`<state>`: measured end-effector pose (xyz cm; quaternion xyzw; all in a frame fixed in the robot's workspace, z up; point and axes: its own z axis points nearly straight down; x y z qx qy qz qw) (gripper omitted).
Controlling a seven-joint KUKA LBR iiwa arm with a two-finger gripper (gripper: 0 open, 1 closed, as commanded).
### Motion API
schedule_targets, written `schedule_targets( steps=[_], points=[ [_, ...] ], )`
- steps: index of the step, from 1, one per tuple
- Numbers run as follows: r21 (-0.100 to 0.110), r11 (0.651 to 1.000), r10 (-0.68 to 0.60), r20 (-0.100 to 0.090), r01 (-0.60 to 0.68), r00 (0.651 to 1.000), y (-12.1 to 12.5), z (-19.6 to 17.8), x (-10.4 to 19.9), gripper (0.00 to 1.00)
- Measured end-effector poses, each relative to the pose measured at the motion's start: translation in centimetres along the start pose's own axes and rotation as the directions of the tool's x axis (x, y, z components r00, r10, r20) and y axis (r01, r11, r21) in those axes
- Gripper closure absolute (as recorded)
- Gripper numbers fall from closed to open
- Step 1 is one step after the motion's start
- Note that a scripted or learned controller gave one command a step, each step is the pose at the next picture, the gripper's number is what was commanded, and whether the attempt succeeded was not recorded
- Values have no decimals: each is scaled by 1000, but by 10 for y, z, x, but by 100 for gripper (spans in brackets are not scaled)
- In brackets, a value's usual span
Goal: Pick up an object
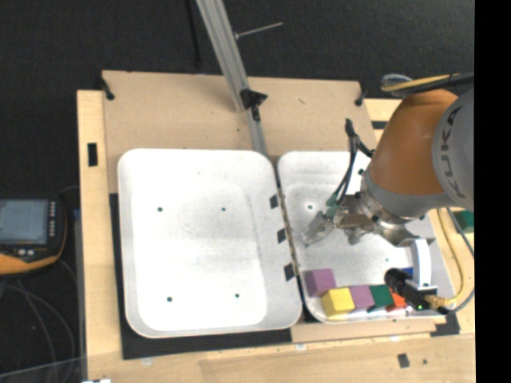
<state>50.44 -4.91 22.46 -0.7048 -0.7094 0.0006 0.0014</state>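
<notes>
My gripper (332, 231) hangs over the middle of the right bin (319, 170), under the grey and orange arm. Its fingers (314, 230) stand open, spread apart, with nothing between them. At the bin's near edge lies a row of blocks: a purple block (320, 281), a yellow block (338, 302), a lilac block (361, 295), a green block (380, 296) and a small orange piece (397, 300). The gripper is above and behind the purple block, apart from it.
The left bin (200, 238) sits beside the right one, with a divider edge (284, 230) between them. A slanted metal rail (227, 50) rises at the back. A handheld pendant (28, 228) lies off the bench at the left.
</notes>
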Motion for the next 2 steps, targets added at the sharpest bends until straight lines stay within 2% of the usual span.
schedule_targets(
  steps=[1,2],
  points=[
    [-1,1000,-3,-1,3,1000,17,30,105,0],
    [-3,1000,4,1,-4,1000,18,18,99,100]
  ],
)
